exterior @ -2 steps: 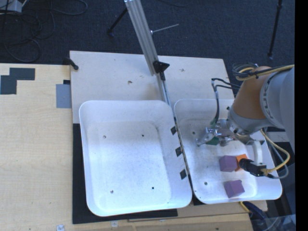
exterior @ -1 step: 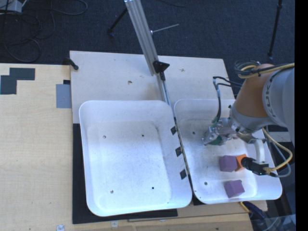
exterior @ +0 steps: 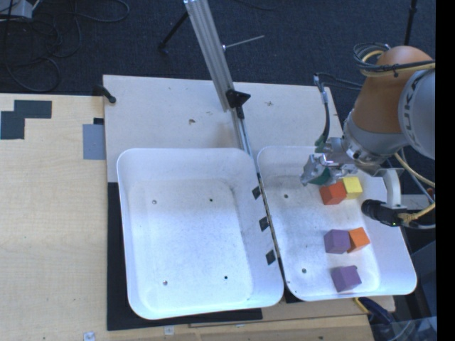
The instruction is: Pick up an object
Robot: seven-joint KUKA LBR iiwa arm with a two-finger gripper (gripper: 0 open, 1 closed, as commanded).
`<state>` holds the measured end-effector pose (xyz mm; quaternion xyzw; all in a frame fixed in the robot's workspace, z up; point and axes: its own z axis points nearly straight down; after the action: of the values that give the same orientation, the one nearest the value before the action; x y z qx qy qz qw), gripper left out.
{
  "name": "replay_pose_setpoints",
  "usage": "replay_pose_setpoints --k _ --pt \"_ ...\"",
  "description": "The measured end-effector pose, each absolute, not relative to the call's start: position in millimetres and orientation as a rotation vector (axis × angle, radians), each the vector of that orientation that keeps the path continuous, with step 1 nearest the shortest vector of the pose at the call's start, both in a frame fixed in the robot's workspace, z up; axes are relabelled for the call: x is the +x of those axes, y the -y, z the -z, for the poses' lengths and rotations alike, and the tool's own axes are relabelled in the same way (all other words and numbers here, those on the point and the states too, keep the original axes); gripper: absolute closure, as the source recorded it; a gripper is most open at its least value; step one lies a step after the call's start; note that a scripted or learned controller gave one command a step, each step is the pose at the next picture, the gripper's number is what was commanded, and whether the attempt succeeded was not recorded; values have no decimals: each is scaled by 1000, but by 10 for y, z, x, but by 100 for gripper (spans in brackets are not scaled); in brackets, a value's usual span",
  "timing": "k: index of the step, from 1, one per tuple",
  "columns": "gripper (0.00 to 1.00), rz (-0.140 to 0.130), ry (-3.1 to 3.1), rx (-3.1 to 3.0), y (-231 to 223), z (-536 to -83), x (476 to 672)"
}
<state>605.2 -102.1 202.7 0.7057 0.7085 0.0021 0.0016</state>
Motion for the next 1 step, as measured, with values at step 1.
replay_pose_setpoints --k 1 --pt "100 0 -2231 2216 322 -1891 6358"
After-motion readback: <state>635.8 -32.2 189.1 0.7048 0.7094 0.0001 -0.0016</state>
